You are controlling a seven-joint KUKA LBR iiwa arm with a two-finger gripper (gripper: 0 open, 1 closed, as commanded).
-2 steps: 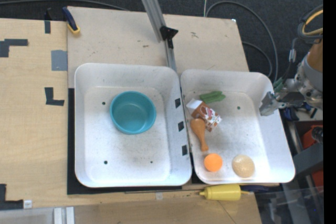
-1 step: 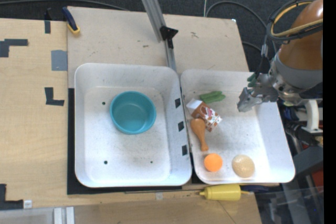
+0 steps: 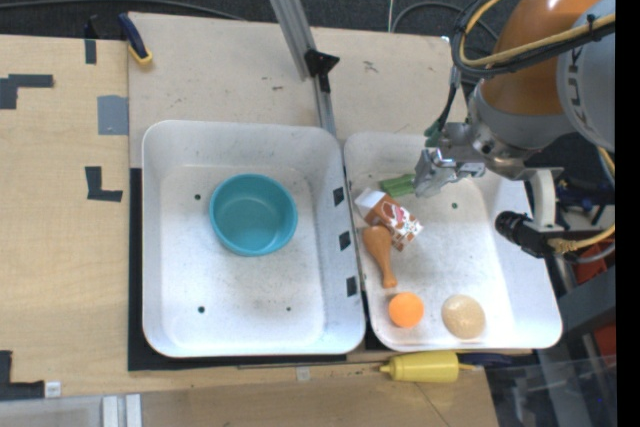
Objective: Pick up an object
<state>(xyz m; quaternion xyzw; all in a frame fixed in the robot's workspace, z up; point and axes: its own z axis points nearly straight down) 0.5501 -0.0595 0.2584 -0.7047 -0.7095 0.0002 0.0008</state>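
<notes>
Here the gripper (image 3: 432, 177) is seen low over the right bin (image 3: 520, 315), near its far side. How far the jaws are parted cannot be told, and nothing is seen held between them. A green item (image 3: 397, 184) lies just left of the jaws, partly hidden by them. A little nearer the camera and to the left, a carton (image 3: 388, 215) rests against a drumstick (image 3: 380, 252). Well below the jaws, an orange ball (image 3: 405, 310) and a pale ball (image 3: 463, 315) sit side by side. A teal bowl (image 3: 253, 214) is placed in the left bin (image 3: 170, 315), far left of the jaws.
</notes>
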